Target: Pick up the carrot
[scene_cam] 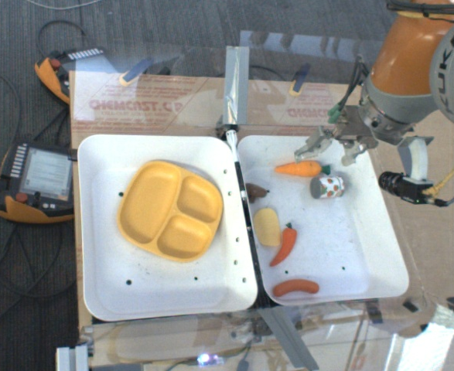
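Note:
The carrot (298, 168) is orange with a green top at its right end. It lies on its side near the back of the right bin (366, 246). My gripper (333, 147) hangs just above and slightly right of the carrot, at the bin's back edge. It is open, with one fingertip (312, 144) left and the other right, and nothing sits between them.
A small patterned can (329, 186) lies right next to the carrot's green end. Further forward are a pale yellow potato (267, 226), a red-orange pepper (286, 244), a red sausage (295, 287) and a small brown piece (256, 193). The left bin holds a yellow divided tray (171, 209).

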`<state>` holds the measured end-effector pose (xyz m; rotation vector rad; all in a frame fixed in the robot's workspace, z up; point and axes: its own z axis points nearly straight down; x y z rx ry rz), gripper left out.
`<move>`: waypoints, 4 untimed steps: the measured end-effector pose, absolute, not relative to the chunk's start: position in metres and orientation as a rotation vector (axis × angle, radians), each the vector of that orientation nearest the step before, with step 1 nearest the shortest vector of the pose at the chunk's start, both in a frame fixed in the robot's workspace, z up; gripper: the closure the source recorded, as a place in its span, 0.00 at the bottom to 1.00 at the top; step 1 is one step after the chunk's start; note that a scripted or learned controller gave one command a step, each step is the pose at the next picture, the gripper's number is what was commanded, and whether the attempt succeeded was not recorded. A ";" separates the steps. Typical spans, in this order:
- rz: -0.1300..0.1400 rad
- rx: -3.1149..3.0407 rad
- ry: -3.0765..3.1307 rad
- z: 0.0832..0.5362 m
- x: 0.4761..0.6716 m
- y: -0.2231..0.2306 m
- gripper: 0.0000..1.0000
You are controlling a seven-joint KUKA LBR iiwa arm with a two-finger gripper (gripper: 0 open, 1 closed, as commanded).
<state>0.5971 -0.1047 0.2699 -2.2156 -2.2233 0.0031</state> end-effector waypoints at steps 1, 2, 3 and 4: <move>0.006 -2.099 -2.335 0.221 0.615 -0.146 0.00; 0.005 -1.788 -2.584 0.095 0.664 -0.150 0.00; -0.006 -1.727 -2.642 0.090 0.604 -0.119 0.00; -0.009 -1.730 -2.645 0.098 0.607 -0.120 1.00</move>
